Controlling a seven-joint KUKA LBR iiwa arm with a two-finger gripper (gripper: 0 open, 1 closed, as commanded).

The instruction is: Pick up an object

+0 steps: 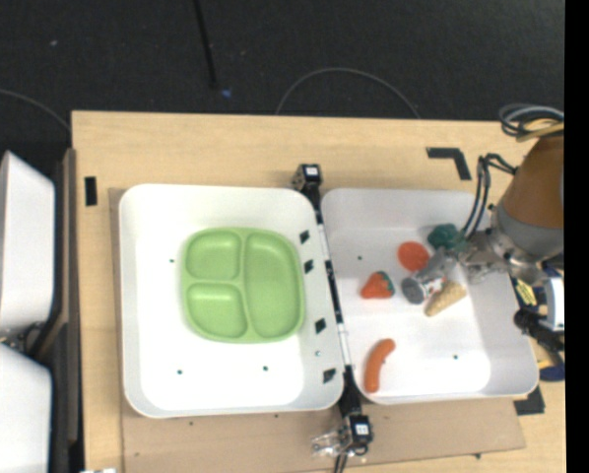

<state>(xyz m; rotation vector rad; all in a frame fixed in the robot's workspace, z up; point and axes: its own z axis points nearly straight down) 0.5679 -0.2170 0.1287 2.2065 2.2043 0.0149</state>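
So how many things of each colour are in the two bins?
Green: 2 (plate, teal-green lump)
Red or orange: 3 (strawberry, round piece, sausage shape)
Tan: 1 (wedge)
Total: 6; grey bit beside the wedge unclear.

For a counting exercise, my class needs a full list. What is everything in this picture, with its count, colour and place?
Bench: one, pale wood, under both bins.
Left bin: one, white.
Right bin: one, white.
Plate: one, green, divided, middle of left bin.
Strawberry: one, red with green top, middle of right bin.
Round piece: one, orange-red, right bin, beyond the strawberry.
Teal piece: one, right bin, far side.
Grey lump: one, dark grey, beside the strawberry.
Wedge: one, tan, right bin.
Sausage: one, orange-red, near side of right bin.
Arm: one, grey with orange band, from the right.
Gripper: one, over the right bin.
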